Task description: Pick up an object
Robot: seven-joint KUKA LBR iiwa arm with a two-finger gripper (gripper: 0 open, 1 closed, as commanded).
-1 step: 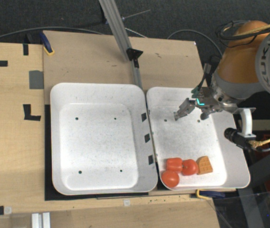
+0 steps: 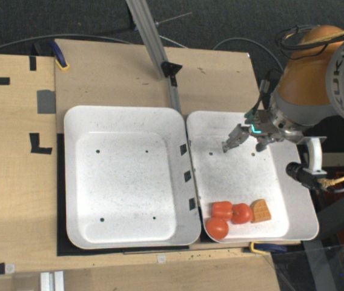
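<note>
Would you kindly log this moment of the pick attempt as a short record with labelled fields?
arm: reaches in from the right, over the right bin
claw: above the right bin's upper part, nothing seen between its fingers
objects: three red pieces and an orange block, clustered at the right bin's near edge
left bin: white, speckled
task state: nothing picked up yet

Fixed overhead cam, slanted, both bins point(image 2: 70, 162)
</note>
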